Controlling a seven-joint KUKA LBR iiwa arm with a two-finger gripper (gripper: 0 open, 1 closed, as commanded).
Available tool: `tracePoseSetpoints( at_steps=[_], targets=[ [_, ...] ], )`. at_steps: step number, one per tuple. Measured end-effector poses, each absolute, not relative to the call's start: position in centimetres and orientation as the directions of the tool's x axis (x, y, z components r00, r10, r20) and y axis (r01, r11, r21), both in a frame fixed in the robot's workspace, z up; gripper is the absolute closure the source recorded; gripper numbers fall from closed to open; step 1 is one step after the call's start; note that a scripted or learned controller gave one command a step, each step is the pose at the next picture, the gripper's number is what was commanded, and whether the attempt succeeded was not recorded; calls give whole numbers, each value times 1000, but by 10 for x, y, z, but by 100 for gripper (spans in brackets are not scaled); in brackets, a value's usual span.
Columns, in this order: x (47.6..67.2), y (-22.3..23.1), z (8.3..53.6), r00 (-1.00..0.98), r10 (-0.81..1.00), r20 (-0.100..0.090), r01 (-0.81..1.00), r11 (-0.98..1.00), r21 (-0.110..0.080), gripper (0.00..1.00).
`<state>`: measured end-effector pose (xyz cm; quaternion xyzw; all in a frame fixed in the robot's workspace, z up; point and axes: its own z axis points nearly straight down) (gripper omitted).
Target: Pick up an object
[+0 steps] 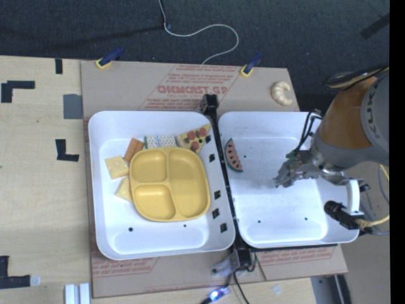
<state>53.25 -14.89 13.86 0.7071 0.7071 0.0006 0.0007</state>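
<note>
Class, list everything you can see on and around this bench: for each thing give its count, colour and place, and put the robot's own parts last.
Bins: two, white, side by side on the cardboard sheet.
Divided plate: one, yellow, in the left bin.
Pizza slice toy: one, yellow with red spots, left bin, beyond the plate.
Flat pieces: several, pale yellow and brown, left bin, at the plate's left edge.
Watermelon slice toy: one, red with green rind, right bin, near the divider.
Cardboard sheet: one, brown, under the bins.
Clips: two, blue and yellow, at the sheet's far edge.
Cable: one, white, on the dark floor.
Gripper: one, grey, over the right bin.
Arm: one, grey with an orange band, entering from the right.
</note>
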Motion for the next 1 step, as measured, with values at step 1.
tracePoseSetpoints(
  at_steps=[1],
  targets=[
    [531,-149,181,-2,1000,0,1000,2,2,100]
  ],
)
